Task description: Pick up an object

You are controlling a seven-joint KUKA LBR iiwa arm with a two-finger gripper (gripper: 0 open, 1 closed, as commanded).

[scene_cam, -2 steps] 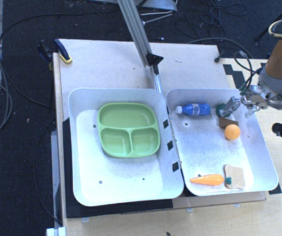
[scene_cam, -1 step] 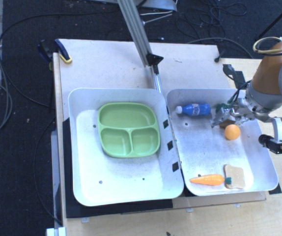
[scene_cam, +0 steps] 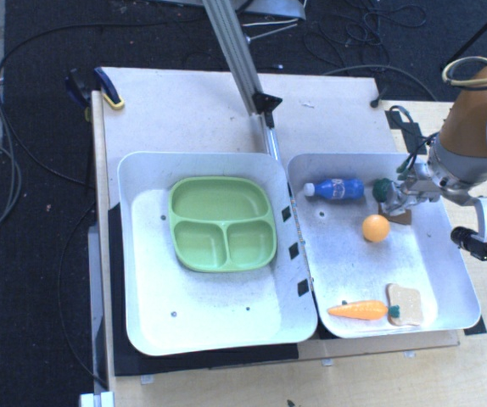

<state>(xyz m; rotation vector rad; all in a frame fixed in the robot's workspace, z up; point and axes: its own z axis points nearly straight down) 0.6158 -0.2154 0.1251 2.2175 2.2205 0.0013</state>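
from my one overhead camera i see the bench [scene_cam: 184, 108] with the two white bins side by side. the left bin [scene_cam: 150, 312] holds a green divided plate [scene_cam: 223, 224], three compartments, lying flat toward the upper middle of that bin. the plate sits apart from all the bin walls.

the right bin [scene_cam: 434, 261] carries the loose items. a blue bottle [scene_cam: 335, 190] lies on its side near the far wall, white cap pointing left. an orange ball [scene_cam: 376, 228] rests near the middle, just below and right of the bottle. along the near wall a toy carrot [scene_cam: 359, 310] lies flat, its green end touching or just beside a tan slice of bread [scene_cam: 405, 303].

the arm [scene_cam: 473, 134] comes in from the right, orange band above the wrist, and its gripper [scene_cam: 396, 200] is down in the right bin at the far right part, just beside the bottle's base end and just above the ball. there is something dark green and a brownish bit at the tip, but i cannot make out what those are. i cannot tell from this angle whether the gripper is open or closed, or whether it has anything in it. the ball looks apart from the gripper, though close.

a slanted metal pole [scene_cam: 235, 49] crosses the far part of the bench above the bins.
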